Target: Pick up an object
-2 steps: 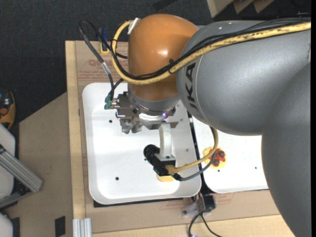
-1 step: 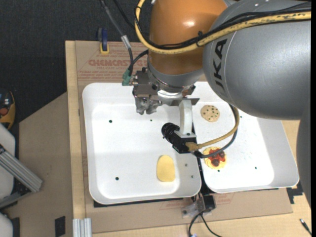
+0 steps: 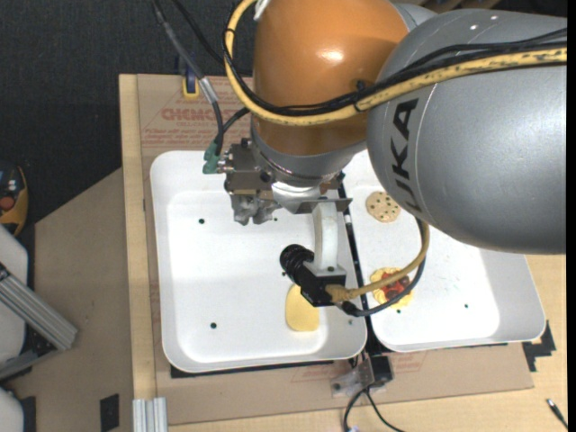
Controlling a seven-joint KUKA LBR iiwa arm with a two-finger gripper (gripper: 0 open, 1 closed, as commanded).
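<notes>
1. Gripper (image 3: 250,211): it hangs over the left bin (image 3: 198,268), at about 12 o'clock from the bin's centre. The arm (image 3: 468,124) and its orange band hide most of it. I cannot tell whether it is spread or pressed together, and nothing is seen held in it.

2. Candidate objects:
   - A flat, smooth yellow piece (image 3: 302,314) lies on the floor of the left bin at about 5 o'clock, close to the wall shared with the right bin (image 3: 468,277).
   - A round, dotted, biscuit-like disc (image 3: 382,207) lies in the right bin at about 10 o'clock.
   - A red-and-yellow item (image 3: 393,283) lies in the right bin at about 8 o'clock, partly behind a cable.

3. Stage, as judged: approach, with no grasp made yet. The yellow piece is the likeliest target, since it shares the gripper's bin and lies at about 5 o'clock from it, well apart.

4. Recommended method:
   - Travel toward 5 o'clock while raised, and descend only once centred over the piece.
   - Set the closing line across its narrower width.
   - Go down almost to the floor, because the piece looks low and offers little height to pinch.

5. Risks, as judged:
   - The nearby bin wall may block one side of the grasp.
   - A shallow descent would probably slide off the smooth top.
</notes>
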